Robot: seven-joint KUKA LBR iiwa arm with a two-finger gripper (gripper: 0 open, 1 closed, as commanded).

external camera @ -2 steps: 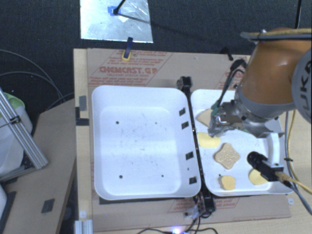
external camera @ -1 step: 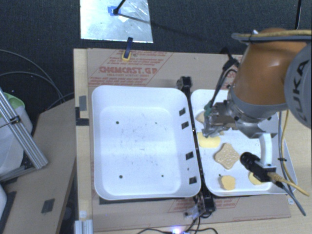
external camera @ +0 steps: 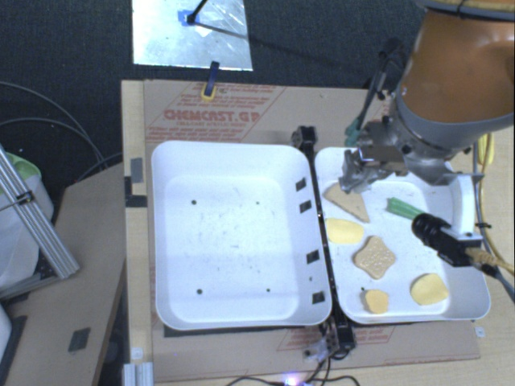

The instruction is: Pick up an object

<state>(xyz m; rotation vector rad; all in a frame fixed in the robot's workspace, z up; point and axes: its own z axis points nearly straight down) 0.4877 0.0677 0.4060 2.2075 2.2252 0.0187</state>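
Gripper (external camera: pixel 352 178) above tan wedge (external camera: pixel 349 205), its grip impossible to tell; cardboard (external camera: pixel 265 101) reads "CHEMCAST GP".

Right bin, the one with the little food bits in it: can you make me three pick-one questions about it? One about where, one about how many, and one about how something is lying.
1. Where is the gripper?
A. far off to the left
B. over the right bin, by the tan triangle piece
C. down on the floor

2. How many yellow pieces are in the right bin?
A. one
B. five
C. three

3. How is the tan square cracker lying?
A. flat on the bin floor
B. standing on its edge
C. stacked on another piece

Answers:
1 B: it hangs right at the triangle's far corner.
2 C: one oval beside the triangle, and two more near the front wall.
3 A: its whole dotted face shows, with white floor all around it.
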